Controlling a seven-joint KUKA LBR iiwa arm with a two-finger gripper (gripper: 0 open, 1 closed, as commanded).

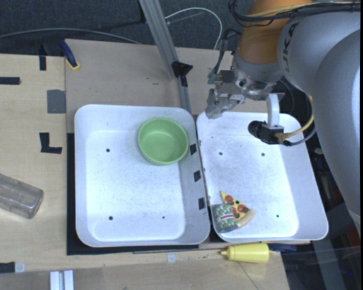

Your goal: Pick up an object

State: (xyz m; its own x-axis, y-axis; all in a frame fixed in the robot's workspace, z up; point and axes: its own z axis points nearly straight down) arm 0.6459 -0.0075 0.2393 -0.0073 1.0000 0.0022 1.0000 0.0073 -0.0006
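Hovering hand [218,109] over right bin's [302,180] far-left corner | grip state unclear | nothing visibly held

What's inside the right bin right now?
A pizza-slice toy overlapping a small printed packet near the right bin's front-left corner. What the packet's covered part looks like is hidden.

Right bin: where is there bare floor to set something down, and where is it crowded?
In the right bin, the middle and far floor is bare, bordered by the divider wall and the right rim. The near-left corner is crowded by the pizza slice toy. The gripper hangs over the far-left corner. In the left bin, everything nearer than the green bowl is free.
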